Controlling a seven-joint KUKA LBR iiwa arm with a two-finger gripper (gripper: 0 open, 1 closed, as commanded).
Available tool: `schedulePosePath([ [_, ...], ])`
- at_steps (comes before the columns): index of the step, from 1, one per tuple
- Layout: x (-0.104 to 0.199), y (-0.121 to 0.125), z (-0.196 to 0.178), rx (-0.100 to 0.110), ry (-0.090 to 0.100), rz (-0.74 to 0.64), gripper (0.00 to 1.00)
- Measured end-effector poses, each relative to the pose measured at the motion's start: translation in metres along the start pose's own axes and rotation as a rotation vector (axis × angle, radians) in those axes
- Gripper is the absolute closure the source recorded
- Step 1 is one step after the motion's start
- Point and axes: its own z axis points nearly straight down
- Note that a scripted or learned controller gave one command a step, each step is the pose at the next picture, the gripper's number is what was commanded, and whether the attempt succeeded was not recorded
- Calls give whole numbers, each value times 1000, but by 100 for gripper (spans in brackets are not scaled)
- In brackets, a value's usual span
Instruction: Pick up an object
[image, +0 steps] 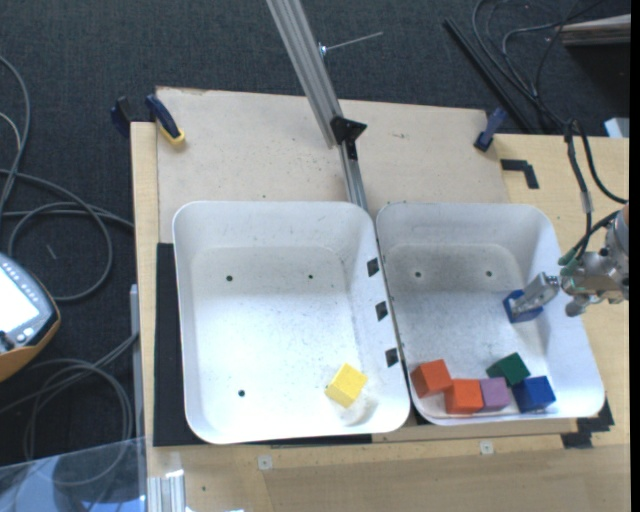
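Here, one yellow block (347, 384) left; five blocks (483, 386) right; the tool (524, 303) seemingly clamps a blue piece (519, 307).

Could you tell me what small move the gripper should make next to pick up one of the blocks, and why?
Probably a short shift toward the bin's near edge, then down. The gripper sits at the right bin's right side over bare floor, while the blocks lie below it in the picture: green block and blue block look closest. Nothing shows between its fingers.
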Motion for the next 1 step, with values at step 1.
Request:
schedulePosePath([
  [1,0,1,-11,-4,-2,-1,100],
])
